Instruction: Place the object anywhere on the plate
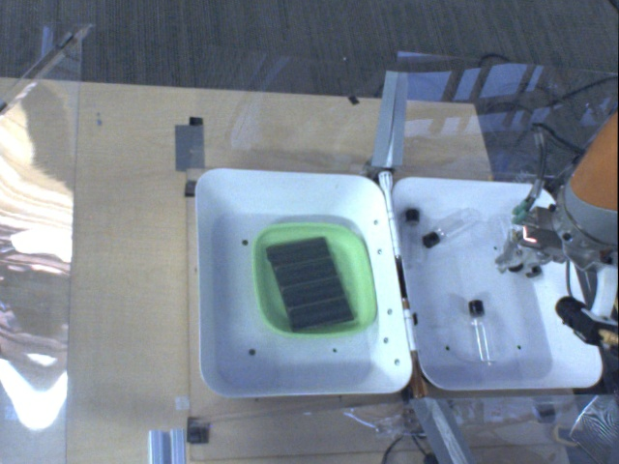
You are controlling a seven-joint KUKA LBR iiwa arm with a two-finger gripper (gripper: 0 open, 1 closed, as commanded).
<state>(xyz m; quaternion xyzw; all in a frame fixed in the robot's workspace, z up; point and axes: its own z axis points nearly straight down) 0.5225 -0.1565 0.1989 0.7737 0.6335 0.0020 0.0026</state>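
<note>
While the gripper (522, 249) hangs over the right bin (542, 370), grip state unreadable, it should descend squarely onto a clear vial (481, 334) before crossing to the green plate (363, 259)

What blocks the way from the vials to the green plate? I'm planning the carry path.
Only the bins' raised rims where the two bins meet lie between the vials and the green plate. A dark ridged block already covers the plate's middle.
</note>
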